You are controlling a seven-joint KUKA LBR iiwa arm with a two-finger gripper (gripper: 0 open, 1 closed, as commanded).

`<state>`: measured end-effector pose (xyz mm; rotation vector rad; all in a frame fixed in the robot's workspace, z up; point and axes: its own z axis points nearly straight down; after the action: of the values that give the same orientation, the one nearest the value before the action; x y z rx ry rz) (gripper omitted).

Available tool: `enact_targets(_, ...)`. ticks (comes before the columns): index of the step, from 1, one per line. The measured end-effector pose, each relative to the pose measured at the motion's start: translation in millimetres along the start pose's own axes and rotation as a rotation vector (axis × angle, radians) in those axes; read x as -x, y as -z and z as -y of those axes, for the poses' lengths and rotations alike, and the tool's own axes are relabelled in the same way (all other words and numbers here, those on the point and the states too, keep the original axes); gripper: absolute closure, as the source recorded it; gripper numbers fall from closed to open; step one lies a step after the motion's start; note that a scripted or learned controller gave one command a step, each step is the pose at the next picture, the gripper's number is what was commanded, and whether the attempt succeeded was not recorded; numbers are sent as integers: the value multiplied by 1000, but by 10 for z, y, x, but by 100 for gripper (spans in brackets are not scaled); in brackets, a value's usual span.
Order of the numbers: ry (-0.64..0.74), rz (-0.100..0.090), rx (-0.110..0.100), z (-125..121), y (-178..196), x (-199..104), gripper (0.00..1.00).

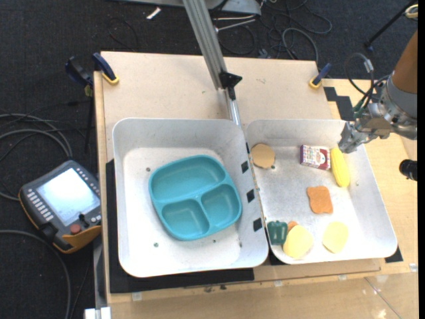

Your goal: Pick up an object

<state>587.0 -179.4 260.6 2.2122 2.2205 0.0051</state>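
Camera view puts your gripper (350, 140) at the 1 o'clock corner of the right bin (382, 205), poised just over the upper tip of the yellow banana (340, 167). Whether its jaws are parted or closed cannot be told from this angle, and nothing is seen between them.

Finding 1, the step in hand: the banana is the likely target, lying roughly 12-to-6 along the bin's right side, with the small maroon carton (315, 157) just beside it at 9 o'clock. In my judgement you should centre over the banana's middle rather than its tip, set the jaws across its narrow width, and keep clear of the carton and the bin wall. A grip at the tip would probably slip or roll the fruit.

Finding 2, containers: the right bin holds 7 items. Besides the banana and carton, a tan round piece (263, 156) sits at 10 o'clock, an orange toast-like piece (320, 199) near centre, a pale yellow piece (335, 236) at 5 o'clock, a second yellow piece (297, 242) at 6 o'clock, and a green pepper-like item (277, 231) touching it at 7 o'clock.

Finding 3: the left bin (129, 145) holds 1 teal divided tray (194, 197) with 3 compartments, nothing in them.
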Motion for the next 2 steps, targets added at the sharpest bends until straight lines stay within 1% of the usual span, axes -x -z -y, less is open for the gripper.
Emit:
enact_targets(1,4,-4,-9,49,-122,-599,100)
enact_targets(2,5,-5,-9,150,-93,-1213,100)
